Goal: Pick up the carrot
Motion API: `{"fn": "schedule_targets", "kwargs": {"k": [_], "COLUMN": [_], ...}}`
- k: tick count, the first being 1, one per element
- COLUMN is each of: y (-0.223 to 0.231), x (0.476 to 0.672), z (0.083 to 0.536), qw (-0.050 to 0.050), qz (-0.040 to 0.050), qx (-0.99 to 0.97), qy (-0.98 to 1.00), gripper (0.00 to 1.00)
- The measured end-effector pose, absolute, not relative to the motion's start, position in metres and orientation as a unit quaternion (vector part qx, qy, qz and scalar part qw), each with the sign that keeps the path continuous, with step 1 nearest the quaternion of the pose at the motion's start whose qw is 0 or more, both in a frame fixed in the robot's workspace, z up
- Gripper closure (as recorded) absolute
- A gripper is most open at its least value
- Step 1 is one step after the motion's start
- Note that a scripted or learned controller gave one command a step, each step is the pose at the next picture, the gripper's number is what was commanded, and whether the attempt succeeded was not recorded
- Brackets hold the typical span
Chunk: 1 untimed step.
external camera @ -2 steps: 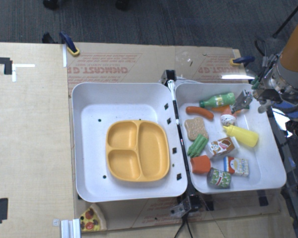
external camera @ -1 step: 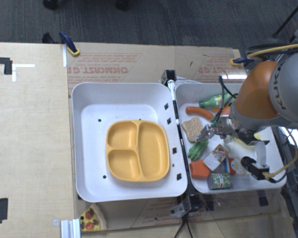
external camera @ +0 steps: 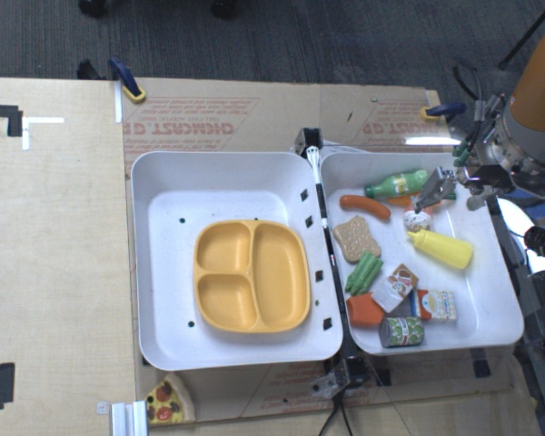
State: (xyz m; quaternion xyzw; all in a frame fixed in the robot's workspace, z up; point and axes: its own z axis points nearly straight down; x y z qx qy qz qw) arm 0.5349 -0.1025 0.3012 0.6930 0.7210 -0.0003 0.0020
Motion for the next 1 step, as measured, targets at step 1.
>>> {"fn": "schedule_targets", "kwargs": {"k": [1], "y": [-0.0655], "x": [0.5712], "z": [0.203], "qw": [-0.002], "qz": [-0.0029], "qx": [0.76], "qy": [0.65], "gripper": [0.0]}}
